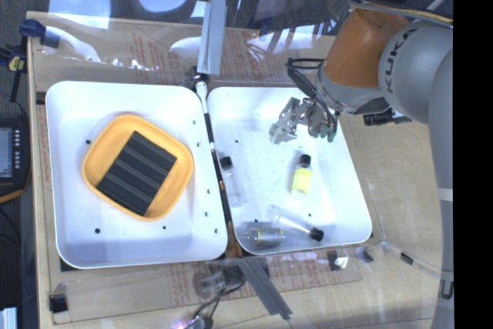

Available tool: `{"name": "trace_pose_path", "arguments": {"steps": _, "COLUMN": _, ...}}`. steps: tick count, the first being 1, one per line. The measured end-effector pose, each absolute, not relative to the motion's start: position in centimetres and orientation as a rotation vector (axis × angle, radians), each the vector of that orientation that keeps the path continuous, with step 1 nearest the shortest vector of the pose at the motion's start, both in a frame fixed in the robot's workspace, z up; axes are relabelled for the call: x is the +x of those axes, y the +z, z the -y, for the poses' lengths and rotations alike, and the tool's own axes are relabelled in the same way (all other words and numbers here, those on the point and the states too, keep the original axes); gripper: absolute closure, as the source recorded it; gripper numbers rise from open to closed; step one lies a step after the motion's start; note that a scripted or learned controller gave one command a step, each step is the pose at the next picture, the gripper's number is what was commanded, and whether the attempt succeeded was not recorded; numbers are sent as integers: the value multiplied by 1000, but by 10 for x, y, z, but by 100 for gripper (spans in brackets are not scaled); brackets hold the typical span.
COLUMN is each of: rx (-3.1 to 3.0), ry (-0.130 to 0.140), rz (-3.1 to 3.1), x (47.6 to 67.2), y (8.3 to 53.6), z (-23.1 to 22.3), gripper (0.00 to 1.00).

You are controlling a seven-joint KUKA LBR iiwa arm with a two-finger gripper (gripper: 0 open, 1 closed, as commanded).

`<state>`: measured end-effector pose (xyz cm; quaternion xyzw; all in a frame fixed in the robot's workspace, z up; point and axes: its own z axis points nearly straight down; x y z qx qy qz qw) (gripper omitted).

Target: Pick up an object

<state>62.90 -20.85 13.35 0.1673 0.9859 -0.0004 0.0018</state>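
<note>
Over the upper part of the right bin [350, 189], the hand [286, 129] was seen hanging from the grey arm [420, 65] with its orange band [360, 50]. Whether the hand was released or clenched could not be told; nothing was seen gripped in it.

Just below the hand, a small yellow bottle [301, 177] with a dark cap was found lying on the bin floor, apart from the hand. Near the front wall of the same bin a clear tube with a black cap [296, 226] was laid at a slant, and a silvery cylinder [264, 234] was seen just left of it, close to touching. Along the left wall of that bin a clear vial with a dark cap [229, 175] was noted, well apart from the hand.

In the left bin [69, 227], a yellow tray [104, 146] was placed near the middle, with a black ribbed pad [139, 172] resting in it, tilted relative to the bin walls.

A metal bar [211, 35] was seen on the surface [154, 54] behind the seam between the two bins.
</note>
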Motion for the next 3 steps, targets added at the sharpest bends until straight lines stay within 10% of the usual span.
{"name": "trace_pose_path", "arguments": {"steps": 3, "rx": 566, "ry": -2, "rz": -3080, "x": 651, "y": 95, "z": 208, "gripper": 100}}
